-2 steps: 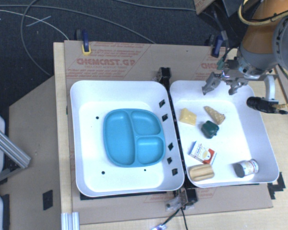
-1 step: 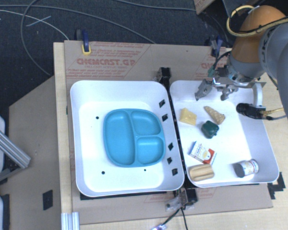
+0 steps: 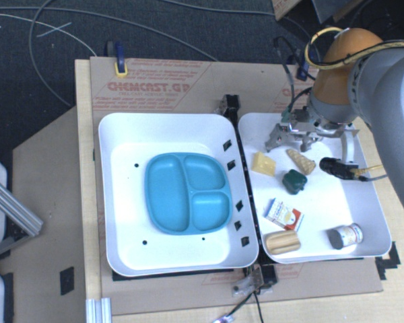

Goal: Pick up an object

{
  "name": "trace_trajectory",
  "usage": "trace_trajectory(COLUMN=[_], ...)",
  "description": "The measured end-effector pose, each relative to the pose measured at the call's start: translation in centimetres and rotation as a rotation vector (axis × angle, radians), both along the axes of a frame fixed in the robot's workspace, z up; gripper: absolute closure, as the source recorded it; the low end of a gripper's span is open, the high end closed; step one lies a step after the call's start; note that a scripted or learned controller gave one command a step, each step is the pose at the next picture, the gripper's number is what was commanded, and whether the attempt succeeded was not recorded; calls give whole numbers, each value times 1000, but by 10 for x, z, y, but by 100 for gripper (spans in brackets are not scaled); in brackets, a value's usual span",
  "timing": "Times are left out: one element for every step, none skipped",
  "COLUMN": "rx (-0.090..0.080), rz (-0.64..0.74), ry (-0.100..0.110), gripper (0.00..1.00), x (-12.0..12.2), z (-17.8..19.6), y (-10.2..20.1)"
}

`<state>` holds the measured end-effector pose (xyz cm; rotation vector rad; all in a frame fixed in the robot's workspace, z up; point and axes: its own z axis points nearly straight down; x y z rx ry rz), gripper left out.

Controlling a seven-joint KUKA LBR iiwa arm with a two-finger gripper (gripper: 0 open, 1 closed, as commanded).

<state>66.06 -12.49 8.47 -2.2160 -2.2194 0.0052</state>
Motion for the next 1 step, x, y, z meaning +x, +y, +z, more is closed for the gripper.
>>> trace_trajectory(rx=[0], rz=[1], ry=[-7], gripper=[100], x=[2], z=[15], y=[0])
